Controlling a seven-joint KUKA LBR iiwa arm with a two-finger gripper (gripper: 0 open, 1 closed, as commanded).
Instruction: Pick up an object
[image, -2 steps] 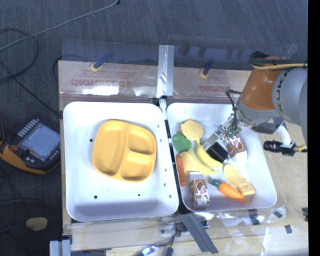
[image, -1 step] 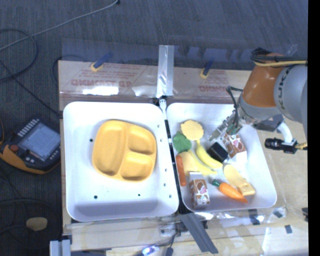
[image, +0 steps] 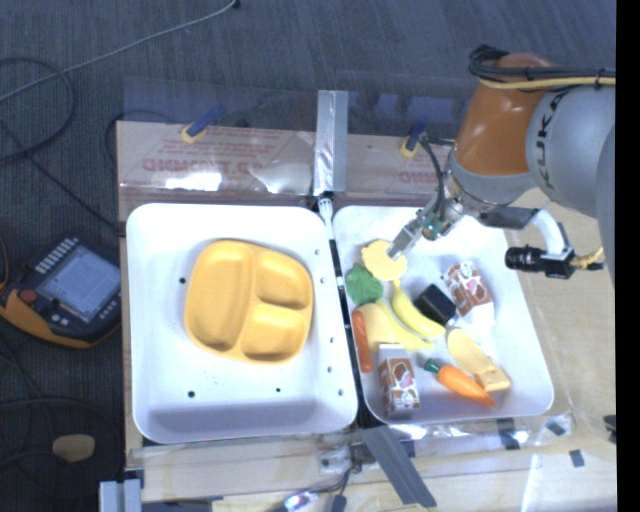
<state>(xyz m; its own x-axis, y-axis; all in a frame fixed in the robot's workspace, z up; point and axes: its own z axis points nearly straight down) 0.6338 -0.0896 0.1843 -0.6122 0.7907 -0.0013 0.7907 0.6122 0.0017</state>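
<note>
The right white bin (image: 530, 340) holds several toy foods. Among them are a pale yellow round piece (image: 380, 260), a green vegetable (image: 365, 287), a banana (image: 415, 316), a small black block (image: 436, 302), two brown-and-white cartons (image: 468, 285) (image: 398, 378), a carrot (image: 462, 382) and a yellow wedge (image: 472, 358). My gripper (image: 405, 241) slants down from the arm at the upper right. Its tip sits at the upper right edge of the yellow round piece, touching or just above it. I cannot see whether it grips the piece.
A yellow sectioned tray (image: 250, 300) lies in the left bin (image: 160, 380). A ridge (image: 338, 300) divides the two bins. A control pendant (image: 65, 290) and cables lie on the floor at the left. A black cable fitting (image: 535, 259) hangs off the arm over the right bin's far side.
</note>
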